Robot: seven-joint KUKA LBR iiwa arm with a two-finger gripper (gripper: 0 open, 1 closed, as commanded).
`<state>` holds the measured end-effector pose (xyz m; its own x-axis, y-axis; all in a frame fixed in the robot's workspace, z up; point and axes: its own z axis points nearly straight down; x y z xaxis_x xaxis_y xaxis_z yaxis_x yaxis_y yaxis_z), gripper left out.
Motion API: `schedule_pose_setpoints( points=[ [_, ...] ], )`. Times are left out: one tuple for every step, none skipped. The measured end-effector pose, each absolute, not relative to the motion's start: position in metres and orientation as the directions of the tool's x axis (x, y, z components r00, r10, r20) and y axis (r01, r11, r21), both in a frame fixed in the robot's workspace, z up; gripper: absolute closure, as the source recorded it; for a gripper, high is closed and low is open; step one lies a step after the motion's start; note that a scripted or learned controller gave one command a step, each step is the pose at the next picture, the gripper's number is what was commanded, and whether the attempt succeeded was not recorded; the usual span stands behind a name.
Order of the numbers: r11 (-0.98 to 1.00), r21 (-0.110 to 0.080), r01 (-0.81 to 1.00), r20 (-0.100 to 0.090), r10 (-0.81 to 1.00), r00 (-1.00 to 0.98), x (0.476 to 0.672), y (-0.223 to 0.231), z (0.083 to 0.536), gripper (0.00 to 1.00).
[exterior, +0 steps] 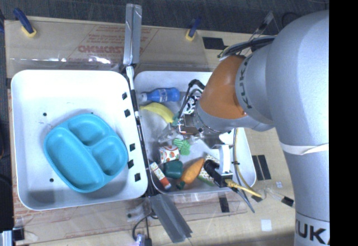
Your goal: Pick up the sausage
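**Arm Over the Right Bin, Sausage Not Clearly Made Out**

Reaching in from the right, the grey arm point(291, 88) hung over the right bin point(146, 80), its orange band point(224, 94) covering much of the bin's middle. The gripper point(187, 127) sat low among the clutter, just below a yellow banana point(158, 111) and just above a small green toy point(181, 145); whether its jaws were spread or pressed together could not be told, as the wrist hid them.

A blue bottle point(162, 95) lay near the bin's far wall. Toward the near wall were a red-and-white can point(169, 154), a dark green piece point(174, 169) and an orange carrot-shaped item point(193, 170) lying close together. A brownish-red, sausage-like piece point(162, 179) lay against the left wall near the front corner, apart from the gripper; its identity was uncertain.

The left bin point(33, 85) held a blue divided plate point(84, 152).
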<state>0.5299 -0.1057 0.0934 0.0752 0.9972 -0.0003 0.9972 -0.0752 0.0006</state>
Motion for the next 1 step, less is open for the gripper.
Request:
schedule_pose_setpoints(
  points=[
    [-0.220, 0.002, 0.975, 0.000, 0.975, 0.220, 0.5530, -0.0934, 0.0933, 0.00]
  ],
)
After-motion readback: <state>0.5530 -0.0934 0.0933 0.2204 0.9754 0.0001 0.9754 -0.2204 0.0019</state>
